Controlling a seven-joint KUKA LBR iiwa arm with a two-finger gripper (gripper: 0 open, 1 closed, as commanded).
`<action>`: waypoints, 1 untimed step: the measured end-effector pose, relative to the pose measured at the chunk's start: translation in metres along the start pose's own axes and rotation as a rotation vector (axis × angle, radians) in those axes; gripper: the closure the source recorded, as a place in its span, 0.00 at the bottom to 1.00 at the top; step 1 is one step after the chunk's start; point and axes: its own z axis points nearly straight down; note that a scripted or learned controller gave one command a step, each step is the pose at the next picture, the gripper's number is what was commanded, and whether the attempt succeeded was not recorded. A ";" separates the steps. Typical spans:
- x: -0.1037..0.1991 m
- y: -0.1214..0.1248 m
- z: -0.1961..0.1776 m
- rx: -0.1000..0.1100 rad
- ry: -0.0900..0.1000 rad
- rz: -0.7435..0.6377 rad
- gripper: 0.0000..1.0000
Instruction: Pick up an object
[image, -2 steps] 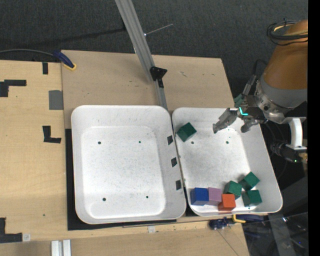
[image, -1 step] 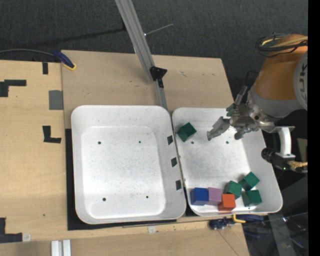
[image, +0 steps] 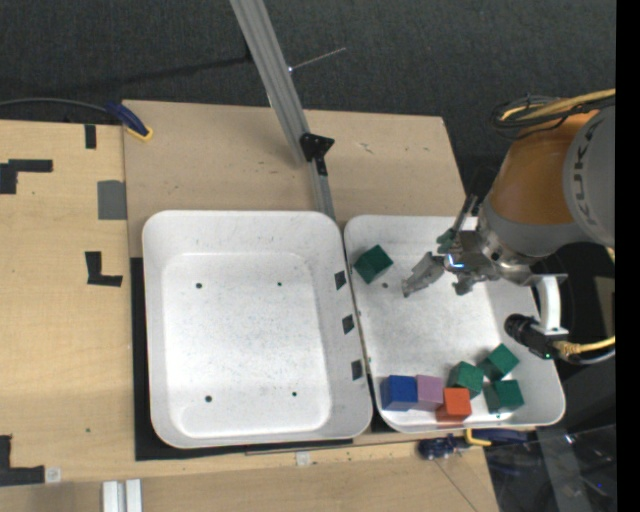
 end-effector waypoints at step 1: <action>0.001 -0.002 0.044 0.001 0.000 0.000 0.00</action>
